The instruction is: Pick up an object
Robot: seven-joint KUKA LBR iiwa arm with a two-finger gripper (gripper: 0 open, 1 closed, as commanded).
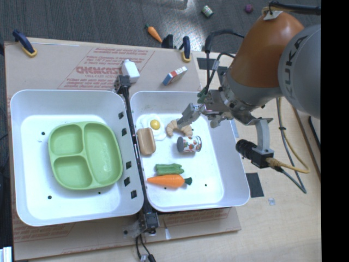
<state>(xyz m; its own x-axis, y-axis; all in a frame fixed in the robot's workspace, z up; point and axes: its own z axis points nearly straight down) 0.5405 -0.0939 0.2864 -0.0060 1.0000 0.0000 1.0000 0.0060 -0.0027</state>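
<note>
Brown cardboard sheeting (82, 70) with red print is seen laid over the bench under two shallow white plastic bins. A pale green three-compartment plate (84, 155) is contained in the left bin (22, 119). Within the right bin (229, 173) are recorded: a fried-egg toy with yellow yolk (155, 125), a tan bread-roll shape (145, 142), a beige knobbly piece (175, 127), a small red-and-white patterned mug lying on its side (189, 144), a green pea pod (168, 168) and an orange carrot with green top (169, 182). The grey two-finger gripper (188, 116) is positioned low over the bin's upper part, just beside the beige piece; whether it is released or clenched cannot be told, and nothing is seen grasped. A small red, white and blue block (174, 76) lies on the cardboard beyond the bins
</note>
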